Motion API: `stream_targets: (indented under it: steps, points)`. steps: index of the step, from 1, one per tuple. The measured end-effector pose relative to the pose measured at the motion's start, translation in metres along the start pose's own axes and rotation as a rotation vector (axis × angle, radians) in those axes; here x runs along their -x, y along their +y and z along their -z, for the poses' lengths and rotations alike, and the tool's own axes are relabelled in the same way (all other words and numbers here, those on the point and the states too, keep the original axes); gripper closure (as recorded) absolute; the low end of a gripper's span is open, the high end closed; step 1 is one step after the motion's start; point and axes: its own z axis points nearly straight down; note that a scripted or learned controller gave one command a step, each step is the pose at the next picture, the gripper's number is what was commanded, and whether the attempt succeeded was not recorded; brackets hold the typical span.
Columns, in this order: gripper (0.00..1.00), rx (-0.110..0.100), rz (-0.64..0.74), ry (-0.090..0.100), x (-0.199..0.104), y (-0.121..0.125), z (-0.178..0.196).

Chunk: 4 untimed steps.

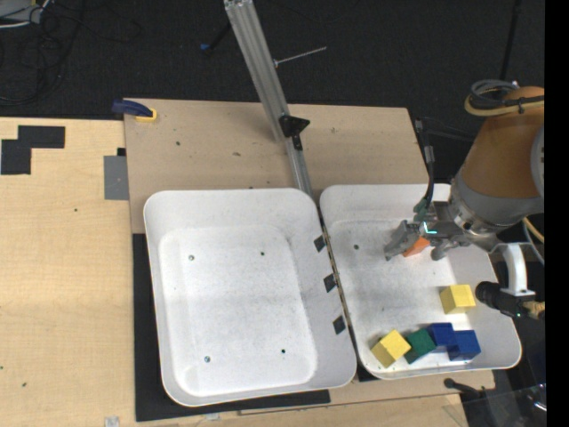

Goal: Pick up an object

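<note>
Now my hand (416,241) hangs over the right bin (356,205), fingers closed around an orange object (414,248), up-bin from the yellow block (458,298).

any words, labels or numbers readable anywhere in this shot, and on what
None can be read.
The blocks, two yellow, one green and one blue, show plain faces.
Both white bins carry no print.
The black patches on the bench are plain shapes, not text.
The arm shows no legible marking.
</note>
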Motion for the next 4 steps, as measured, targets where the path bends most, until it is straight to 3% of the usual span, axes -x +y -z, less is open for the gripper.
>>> stream_targets:
  steps: [1,2,3,4]
  points:
    - [0.0,0.005,-0.004,-0.001,0.001,0.001,0.002]
    - [0.0,0.0,-0.002,-0.001,0.011,0.004,-0.052]
    - [0.0,-0.002,-0.002,0.001,0.001,-0.003,-0.109]
    - [0.0,0.006,-0.007,-0.001,0.001,-0.002,-0.115]
